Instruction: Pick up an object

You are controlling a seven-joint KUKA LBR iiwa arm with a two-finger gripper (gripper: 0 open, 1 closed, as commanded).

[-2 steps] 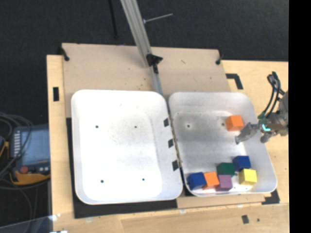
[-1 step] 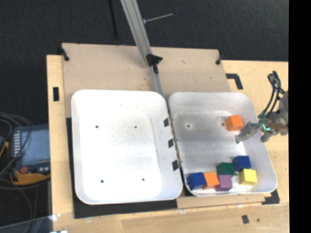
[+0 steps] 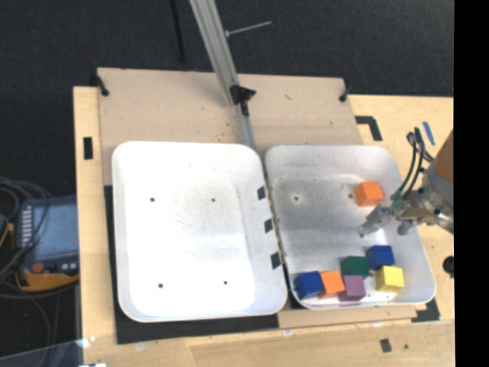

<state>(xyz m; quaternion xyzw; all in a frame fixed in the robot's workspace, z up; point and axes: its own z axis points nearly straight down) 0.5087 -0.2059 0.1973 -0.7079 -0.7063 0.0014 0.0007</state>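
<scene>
The right bin (image 3: 313, 170) holds several coloured cubes. An orange cube (image 3: 368, 193) lies alone towards its far right. Along the near edge sit a blue cube (image 3: 309, 284), a smaller orange cube (image 3: 332, 282), a purple cube (image 3: 353, 287), a green cube (image 3: 354, 266), a yellow cube (image 3: 390, 277) and a second blue cube (image 3: 380, 255). My gripper (image 3: 386, 223) hangs over the right side of this bin, between the lone orange cube and the second blue cube. Its fingers stand open, and no cube is between them.
The left bin (image 3: 191, 228) lies beside the right one, with small black clips along the shared edge. A slanted aluminium post (image 3: 214, 37) rises from behind the bins. A handheld control unit with cables (image 3: 42, 239) sits off the bench at far left.
</scene>
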